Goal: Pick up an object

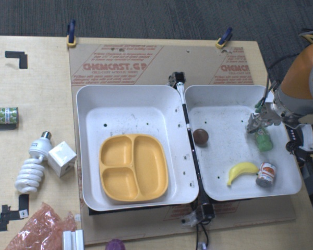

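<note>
Gripper sits in right bin, fingers look parted, nothing clamped yet. Green object lies just below its tips. Looks light, smooth, maybe slippery plastic; grab across the narrow middle.

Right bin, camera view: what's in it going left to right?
brown ball → banana → soda can. The green object under the gripper overlaps the can's span, so it's left unordered.
</note>
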Motion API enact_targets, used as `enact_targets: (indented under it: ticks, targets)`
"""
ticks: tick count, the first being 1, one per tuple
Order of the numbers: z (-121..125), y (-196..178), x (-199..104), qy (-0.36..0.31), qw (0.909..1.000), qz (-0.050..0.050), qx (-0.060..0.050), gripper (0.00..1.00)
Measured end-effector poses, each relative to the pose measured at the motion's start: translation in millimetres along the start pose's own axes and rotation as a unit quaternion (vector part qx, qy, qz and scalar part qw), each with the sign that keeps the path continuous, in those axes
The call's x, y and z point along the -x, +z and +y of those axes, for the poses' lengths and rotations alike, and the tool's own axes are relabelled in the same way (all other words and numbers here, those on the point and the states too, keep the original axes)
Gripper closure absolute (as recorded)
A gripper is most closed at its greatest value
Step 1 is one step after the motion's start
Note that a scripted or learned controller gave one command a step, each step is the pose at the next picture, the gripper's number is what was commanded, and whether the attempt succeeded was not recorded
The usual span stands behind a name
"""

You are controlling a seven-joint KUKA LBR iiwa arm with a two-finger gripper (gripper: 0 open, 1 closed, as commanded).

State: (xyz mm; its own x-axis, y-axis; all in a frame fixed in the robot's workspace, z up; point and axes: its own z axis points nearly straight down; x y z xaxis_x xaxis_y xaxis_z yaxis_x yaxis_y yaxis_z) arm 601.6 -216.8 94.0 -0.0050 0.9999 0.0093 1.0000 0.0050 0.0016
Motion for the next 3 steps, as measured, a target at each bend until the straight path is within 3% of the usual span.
enact_targets:
  ticks: [1,2,3]
  targets:
    - [3.7,1.9,-36.1,0.001,1.0000,-0.005,-0.001,1.00]
    - [4.9,1.6,-39.8,0.000,1.0000,-0.001,0.000,0.00]
    - [4.9,-8.6,-37.5,0.000,1.0000,-0.004,0.000,1.00]
